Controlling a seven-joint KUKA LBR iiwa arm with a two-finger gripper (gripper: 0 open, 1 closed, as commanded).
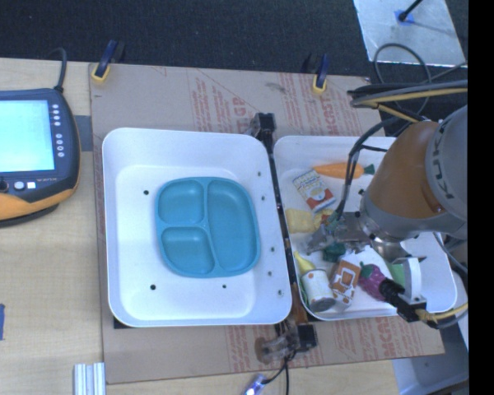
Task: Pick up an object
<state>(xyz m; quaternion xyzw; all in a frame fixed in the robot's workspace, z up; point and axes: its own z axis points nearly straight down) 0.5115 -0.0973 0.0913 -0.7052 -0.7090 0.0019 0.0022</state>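
A heap of small objects [333,266] is lying in the right bin [445,290], directly beneath the tool [339,235], which is reaching down among them; its state cannot be told. A blue plate [207,226] is sitting in the left bin [132,220].

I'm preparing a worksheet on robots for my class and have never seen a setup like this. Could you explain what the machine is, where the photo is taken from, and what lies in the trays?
One camera looks down at a slant on a bench with two shallow white bins. The grey and orange shape on the right is a robot arm, reaching into the right bin. Its gripper is low among a jumble of small things: a carrot, a small picture card, a white cup. Whether it holds anything cannot be made out. The left bin holds a blue divided plate. A screen device lies at far left.
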